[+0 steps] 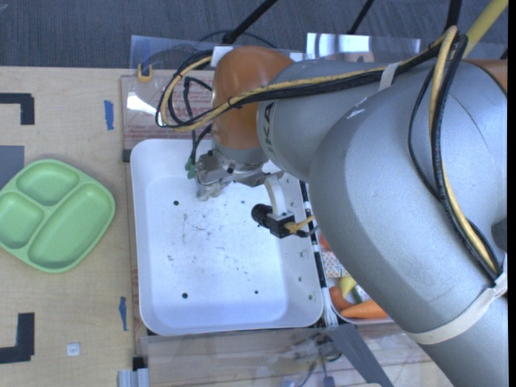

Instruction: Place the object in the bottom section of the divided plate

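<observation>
The smooth grey arm (387,176), with its glossy orange band (242,95) and a bundle of black and yellow cables (322,83) strapped along it, reaches over the left white bin (161,297). Its metal tool (211,177) sits low near the bin's far edge, and whether it is open or closed on anything cannot be told. Below the tool the bin's white plastic floor is scuffed with fine dark scratches and a few black specks. Well to the tool's left, on the pale wooden table (64,313), lies the matte green divided plate (53,214), rounded and three-sectioned, its long bottom section bare. To the tool's lower right, an orange, carrot-like object (359,306) peeks out in the right bin under the arm.
</observation>
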Motion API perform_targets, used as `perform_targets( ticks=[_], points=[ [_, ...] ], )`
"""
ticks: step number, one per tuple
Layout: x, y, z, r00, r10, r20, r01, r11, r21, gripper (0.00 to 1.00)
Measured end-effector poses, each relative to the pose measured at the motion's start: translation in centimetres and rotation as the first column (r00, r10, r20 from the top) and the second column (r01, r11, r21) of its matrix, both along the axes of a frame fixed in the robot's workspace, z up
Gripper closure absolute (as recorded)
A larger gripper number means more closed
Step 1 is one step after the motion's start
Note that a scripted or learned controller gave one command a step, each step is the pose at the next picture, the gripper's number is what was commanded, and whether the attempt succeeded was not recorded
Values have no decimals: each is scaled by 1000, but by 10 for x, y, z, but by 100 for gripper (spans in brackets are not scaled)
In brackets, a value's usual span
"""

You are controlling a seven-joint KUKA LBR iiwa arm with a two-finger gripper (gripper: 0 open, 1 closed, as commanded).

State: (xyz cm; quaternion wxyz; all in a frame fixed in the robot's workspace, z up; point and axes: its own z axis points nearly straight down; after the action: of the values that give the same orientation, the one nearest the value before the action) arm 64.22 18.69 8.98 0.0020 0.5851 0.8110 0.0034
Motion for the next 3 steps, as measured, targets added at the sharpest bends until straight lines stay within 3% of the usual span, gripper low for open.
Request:
perform_targets(
  ticks=[1, 3],
  points=[
    [18, 12, 15, 995, -97, -3, 97, 995, -2, 100],
    [26, 34, -1, 939, -344, 0, 344, 939, 0, 100]
  ],
)
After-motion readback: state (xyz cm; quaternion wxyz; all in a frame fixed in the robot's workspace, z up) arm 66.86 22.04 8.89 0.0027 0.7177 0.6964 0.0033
